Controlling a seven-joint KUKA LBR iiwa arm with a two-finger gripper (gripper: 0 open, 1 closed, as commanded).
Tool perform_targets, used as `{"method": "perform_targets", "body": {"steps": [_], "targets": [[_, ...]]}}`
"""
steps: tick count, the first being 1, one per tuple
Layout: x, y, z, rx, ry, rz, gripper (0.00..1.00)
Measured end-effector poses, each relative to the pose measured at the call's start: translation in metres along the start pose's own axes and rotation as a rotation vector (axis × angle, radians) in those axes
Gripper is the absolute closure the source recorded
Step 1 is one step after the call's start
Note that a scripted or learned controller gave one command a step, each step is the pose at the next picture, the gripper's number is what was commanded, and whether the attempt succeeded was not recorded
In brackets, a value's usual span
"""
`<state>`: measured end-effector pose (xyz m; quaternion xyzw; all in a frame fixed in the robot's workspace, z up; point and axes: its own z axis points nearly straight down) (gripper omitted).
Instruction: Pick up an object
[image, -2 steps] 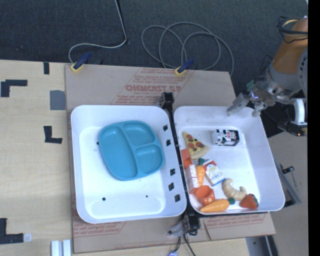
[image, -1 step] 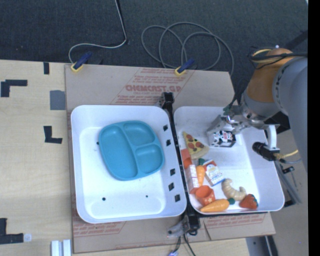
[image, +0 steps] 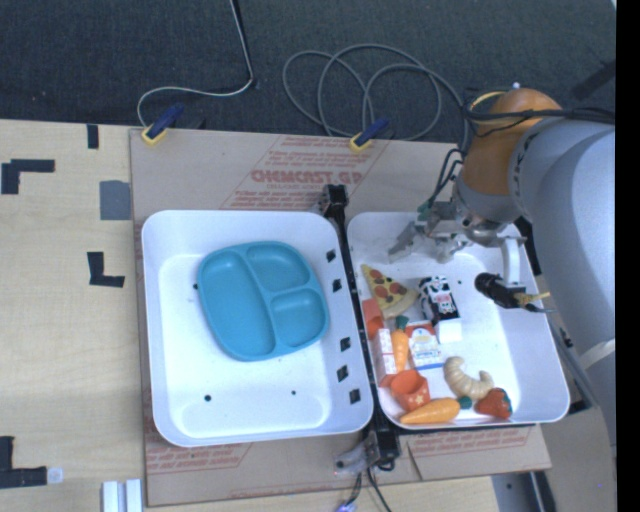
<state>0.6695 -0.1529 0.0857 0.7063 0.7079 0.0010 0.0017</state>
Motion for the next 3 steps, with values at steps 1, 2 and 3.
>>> {"method": "perform_targets", "body": {"steps": [1, 2, 3], "targets": [[-0.024, -0.002, 0.000, 0.001, -0.001, 0.000, 0.00], [-0.053, -0.030, -0.033, 0.004, -0.001, 0.002, 0.00], [-0.005, -0.044, -0.001, 0.002, -0.001, 0.001, 0.00]]}}
